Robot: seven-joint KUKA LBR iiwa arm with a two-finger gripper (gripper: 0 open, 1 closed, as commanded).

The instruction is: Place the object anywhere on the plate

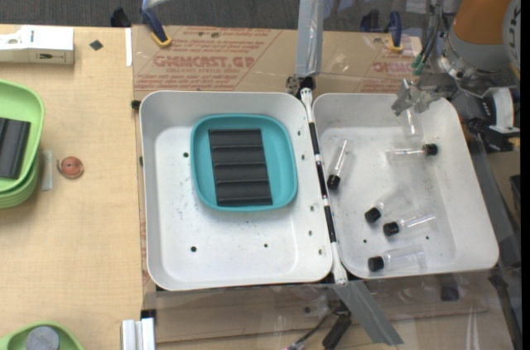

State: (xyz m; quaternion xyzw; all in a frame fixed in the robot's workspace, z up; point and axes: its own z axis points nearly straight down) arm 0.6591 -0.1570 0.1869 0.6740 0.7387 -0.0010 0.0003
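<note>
At the near edge of the right shallow white bin (464, 253) we see a clear plastic vial with a black cap (397, 260), and just beyond it two more of the same kind, one at (410, 224) and one showing mostly its cap (373, 214). Further back lie a vial beside the divider (336, 167) and another toward the far right (412, 150). In the left shallow white bin (166, 199) sits the teal square plate with a dark ribbed insert (244, 162), and we see no vial on it, so we judge the task barely begun: a vial must be picked, carried across and set down. Farthest back, over the right bin's far corner, hangs the two-finger gripper (411, 104) on the grey and orange arm (484, 1); something pale and clear hangs at its tip, but we cannot tell whether it is a held vial
</note>
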